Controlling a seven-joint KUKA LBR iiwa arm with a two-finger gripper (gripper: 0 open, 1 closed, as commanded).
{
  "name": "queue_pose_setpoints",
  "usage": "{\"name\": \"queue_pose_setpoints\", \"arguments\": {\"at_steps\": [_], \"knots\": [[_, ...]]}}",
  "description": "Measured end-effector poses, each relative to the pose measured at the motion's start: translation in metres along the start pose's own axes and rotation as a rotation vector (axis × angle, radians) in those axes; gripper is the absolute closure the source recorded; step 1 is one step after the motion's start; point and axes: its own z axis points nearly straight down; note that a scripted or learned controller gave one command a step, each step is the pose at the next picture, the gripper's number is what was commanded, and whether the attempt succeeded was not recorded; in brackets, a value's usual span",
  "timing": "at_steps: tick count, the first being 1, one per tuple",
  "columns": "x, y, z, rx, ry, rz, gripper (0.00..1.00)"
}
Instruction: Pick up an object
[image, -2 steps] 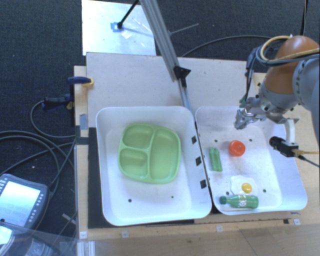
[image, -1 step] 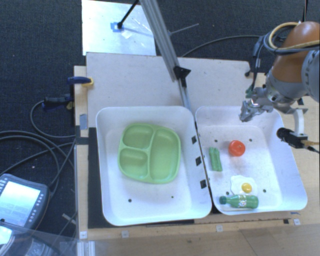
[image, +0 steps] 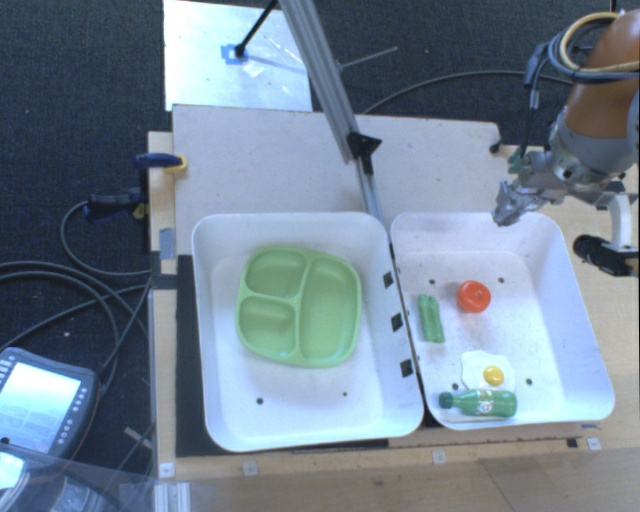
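The right bin (image: 565, 290) holds a small red-orange tomato (image: 474, 296), a green stick-shaped piece (image: 431, 318), a toy fried egg (image: 487, 371) and a green bottle (image: 481, 403) lying on its side near the front wall. My gripper (image: 508, 209) hangs over the back rim of that bin, up and to the right of the tomato and well apart from every object. Nothing is between its fingers.
The left bin (image: 215, 330) holds a green divided plate (image: 299, 306). A slanted metal pole (image: 335, 90) crosses the board behind the bins. Cables and a pendant (image: 35, 395) lie on the floor at left.
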Motion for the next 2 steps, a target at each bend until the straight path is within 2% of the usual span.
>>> {"name": "queue_pose_setpoints", "arguments": {"at_steps": [2], "knots": [[0.103,-0.04,-0.014,0.008,0.004,-0.003,1.0]]}}
